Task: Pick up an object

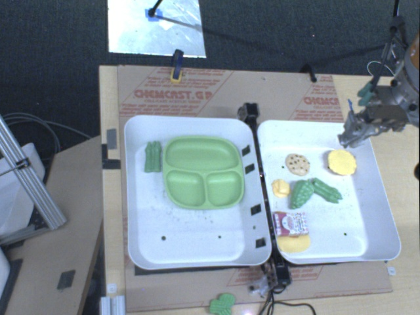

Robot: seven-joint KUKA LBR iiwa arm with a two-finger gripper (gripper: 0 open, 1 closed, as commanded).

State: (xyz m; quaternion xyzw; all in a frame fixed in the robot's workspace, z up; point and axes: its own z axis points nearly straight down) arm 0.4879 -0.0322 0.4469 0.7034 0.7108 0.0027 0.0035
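My gripper (348, 139) hangs over the far right part of the right bin (380, 235), just above and left of a round yellow disc (342, 163). Nothing shows between its fingers. Also in the right bin lie a speckled cookie (297, 163), a small yellow piece (280, 188), a green leafy toy (302, 193) with a green pod (326, 190) beside it, a red and white packet (290, 224) and a yellow item (293, 243) under it.
The left bin (141, 241) holds a green divided tray (202, 172) and a small green ridged piece (153, 157). A black divider (252, 149) runs between the bins. A green toy (222, 304) lies on the bench in front.
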